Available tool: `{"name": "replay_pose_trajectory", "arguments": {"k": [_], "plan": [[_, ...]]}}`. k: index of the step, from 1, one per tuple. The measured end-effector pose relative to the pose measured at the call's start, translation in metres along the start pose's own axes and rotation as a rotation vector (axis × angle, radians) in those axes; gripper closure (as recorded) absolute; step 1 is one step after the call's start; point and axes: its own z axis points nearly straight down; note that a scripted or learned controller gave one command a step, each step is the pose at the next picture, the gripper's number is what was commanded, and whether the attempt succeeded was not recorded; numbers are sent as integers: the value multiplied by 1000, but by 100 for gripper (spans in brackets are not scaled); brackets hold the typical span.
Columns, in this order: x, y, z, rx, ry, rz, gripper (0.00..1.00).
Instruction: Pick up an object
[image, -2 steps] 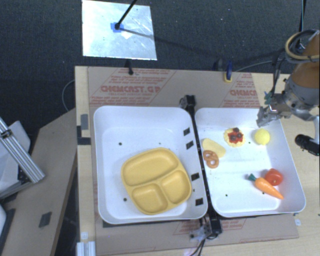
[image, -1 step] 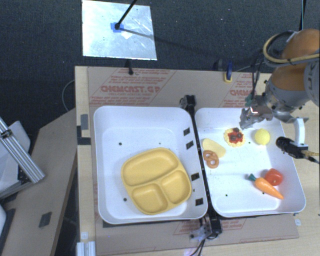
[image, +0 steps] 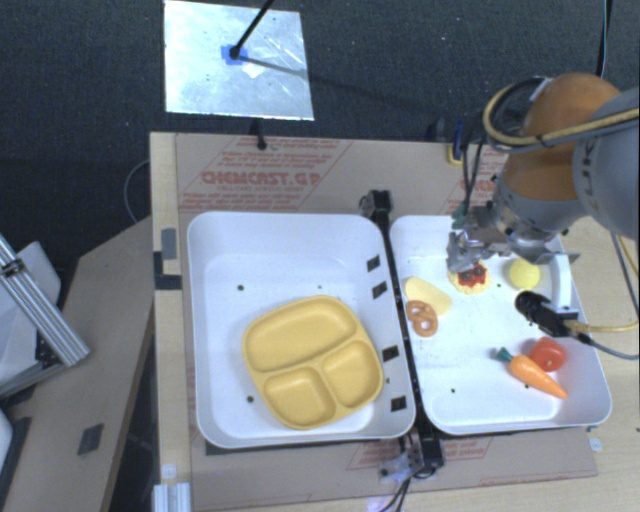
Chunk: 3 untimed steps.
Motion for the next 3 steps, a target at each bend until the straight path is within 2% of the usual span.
{"name": "replay_pose_trajectory", "arguments": {"k": [2,3], "plan": [[90,-28,6,1,0,0,100],[143,-47,-10,-1,1,-1,100]]}}
